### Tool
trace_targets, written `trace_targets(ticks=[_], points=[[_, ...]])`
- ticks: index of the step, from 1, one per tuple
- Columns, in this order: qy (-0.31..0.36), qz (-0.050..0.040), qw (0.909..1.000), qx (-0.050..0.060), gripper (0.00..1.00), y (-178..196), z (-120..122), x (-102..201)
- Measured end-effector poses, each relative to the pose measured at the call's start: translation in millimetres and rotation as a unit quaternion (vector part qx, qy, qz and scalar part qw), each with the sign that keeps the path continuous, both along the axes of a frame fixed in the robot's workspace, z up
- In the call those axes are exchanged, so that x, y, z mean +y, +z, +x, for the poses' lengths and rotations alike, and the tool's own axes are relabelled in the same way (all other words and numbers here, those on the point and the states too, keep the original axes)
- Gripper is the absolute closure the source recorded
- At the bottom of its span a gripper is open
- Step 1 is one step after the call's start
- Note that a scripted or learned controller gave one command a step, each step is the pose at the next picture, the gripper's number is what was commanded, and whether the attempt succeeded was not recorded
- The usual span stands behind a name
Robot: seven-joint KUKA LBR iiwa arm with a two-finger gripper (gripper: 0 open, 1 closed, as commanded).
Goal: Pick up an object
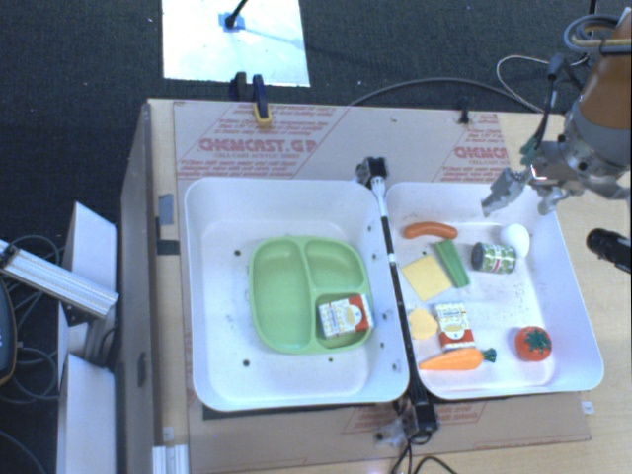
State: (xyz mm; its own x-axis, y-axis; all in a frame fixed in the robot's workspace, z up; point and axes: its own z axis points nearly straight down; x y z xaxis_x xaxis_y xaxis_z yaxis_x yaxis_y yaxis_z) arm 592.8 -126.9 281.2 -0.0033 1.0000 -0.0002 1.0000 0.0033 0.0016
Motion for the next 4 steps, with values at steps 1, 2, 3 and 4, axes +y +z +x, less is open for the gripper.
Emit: trace_targets(ticks=[1, 2, 3, 4], points=[[-0.001, -0.0006, 1.0000, 0.000, 0.00, -197, 20, -51], [-0.001, -0.0012, 1.0000, -0.004, 1.00, -184, 22, -51], [0.000, 0.0000, 1.0000, -0.001, 1.00, -94, -1, 5], [0.000, 0.0005, 1.0000, 0.000, 1.00, -51, -42, 38]])
